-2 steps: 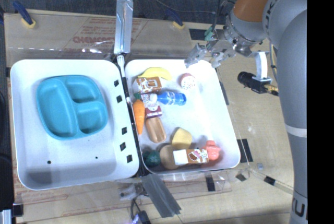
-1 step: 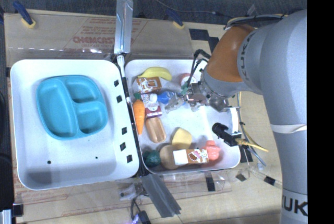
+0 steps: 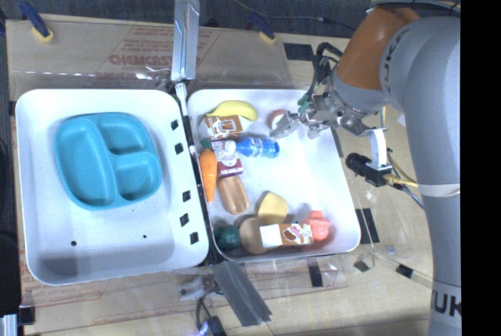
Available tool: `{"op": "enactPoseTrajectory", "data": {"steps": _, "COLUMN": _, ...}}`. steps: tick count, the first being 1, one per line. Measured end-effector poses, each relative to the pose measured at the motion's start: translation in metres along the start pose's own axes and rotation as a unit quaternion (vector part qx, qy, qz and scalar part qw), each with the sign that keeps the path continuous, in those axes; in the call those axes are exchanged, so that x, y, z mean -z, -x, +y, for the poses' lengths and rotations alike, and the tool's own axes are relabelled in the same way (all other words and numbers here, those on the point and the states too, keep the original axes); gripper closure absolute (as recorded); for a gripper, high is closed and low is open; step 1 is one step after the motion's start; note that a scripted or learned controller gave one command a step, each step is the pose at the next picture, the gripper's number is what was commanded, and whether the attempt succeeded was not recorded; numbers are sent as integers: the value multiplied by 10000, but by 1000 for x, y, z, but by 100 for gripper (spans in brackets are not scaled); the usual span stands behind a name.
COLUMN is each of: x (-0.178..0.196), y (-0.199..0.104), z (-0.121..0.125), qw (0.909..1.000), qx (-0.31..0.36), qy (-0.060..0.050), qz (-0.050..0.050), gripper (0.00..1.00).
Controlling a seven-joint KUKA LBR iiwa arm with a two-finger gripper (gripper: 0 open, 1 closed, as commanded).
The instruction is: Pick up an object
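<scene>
The right bin [image 3: 333, 170] holds several toy foods: a yellow banana [image 3: 235, 109], a small brown carton [image 3: 221, 125], a blue and white bottle [image 3: 252, 147], an orange carrot [image 3: 207, 174], a tan bun [image 3: 232, 194], a yellow wedge [image 3: 272, 206] and a brown bottle with a red cap [image 3: 283, 234]. A small pinkish object [image 3: 277, 121] lies near the bin's far wall. My gripper [image 3: 304, 121] hangs low over the bin's far right corner, just right of that pinkish object. Nothing shows held in it.
The left bin [image 3: 31, 193] carries a blue divided plate [image 3: 108, 157]. A metal post [image 3: 185, 37] rises between the two bins at the back. A dark green item [image 3: 227, 237] sits in the right bin's near left corner. My arm crosses the bench's right side.
</scene>
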State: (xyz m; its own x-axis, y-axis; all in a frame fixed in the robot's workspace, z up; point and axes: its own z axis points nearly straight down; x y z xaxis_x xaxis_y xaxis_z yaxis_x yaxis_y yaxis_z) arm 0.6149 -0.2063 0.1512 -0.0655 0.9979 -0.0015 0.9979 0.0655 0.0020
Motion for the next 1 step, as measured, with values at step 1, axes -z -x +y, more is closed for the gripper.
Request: {"op": "enactPoseTrajectory", "data": {"steps": 1, "x": -60, "y": -67, "z": 31, "qw": 10000, "qx": -55, "qy": -55, "qz": 3, "gripper": 0}}
